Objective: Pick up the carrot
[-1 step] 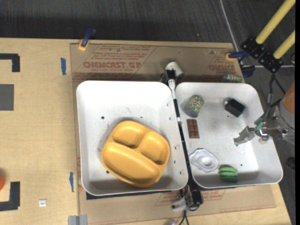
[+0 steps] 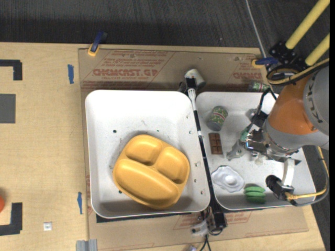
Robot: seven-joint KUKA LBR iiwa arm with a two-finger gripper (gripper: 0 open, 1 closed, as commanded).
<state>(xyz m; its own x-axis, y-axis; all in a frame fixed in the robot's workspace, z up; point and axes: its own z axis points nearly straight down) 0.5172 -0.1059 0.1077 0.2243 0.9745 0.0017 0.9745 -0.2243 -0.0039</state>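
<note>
Bins sit side by side on the surface (image 2: 42, 140), over a cardboard sheet (image 2: 131, 67). The right bin (image 2: 235, 106) serves as landmark. The arm (image 2: 293, 114) reaches over its right rim, orange band above the bin's right half, wrist low over the bin's middle. The wrist hardware hides the jaws' tips, so I cannot tell how wide they stand or whether anything sits between them. Inside the right bin, a can (image 2: 218, 116) lies near the far left corner. A brown bar (image 2: 215, 144) lies along the left wall. A white lump (image 2: 228, 178) and a green piece (image 2: 255, 192) lie near the front wall. I cannot tell where the carrot lies. The left bin (image 2: 104, 119), touching the right bin's left wall, holds a big yellow loaf (image 2: 152, 170).
</note>
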